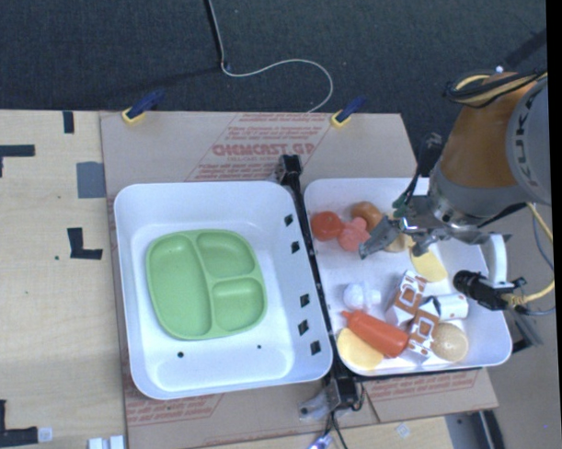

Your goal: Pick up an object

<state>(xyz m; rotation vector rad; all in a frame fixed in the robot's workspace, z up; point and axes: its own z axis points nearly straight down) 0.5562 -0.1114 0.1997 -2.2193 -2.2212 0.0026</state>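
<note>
Gripper (385,241) over right bin (495,350), fingers spread, nothing between them. Pink toy (354,234) just left of fingertips, beside red-orange ball (325,226). Green divided plate (207,282) in left bin (135,270).

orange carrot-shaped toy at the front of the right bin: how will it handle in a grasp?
The orange carrot toy looks smooth and rounded, so it may slip or roll. Its tapered form probably favours a grasp across the middle. It rests against the yellow piece, so it may nudge that.
</note>
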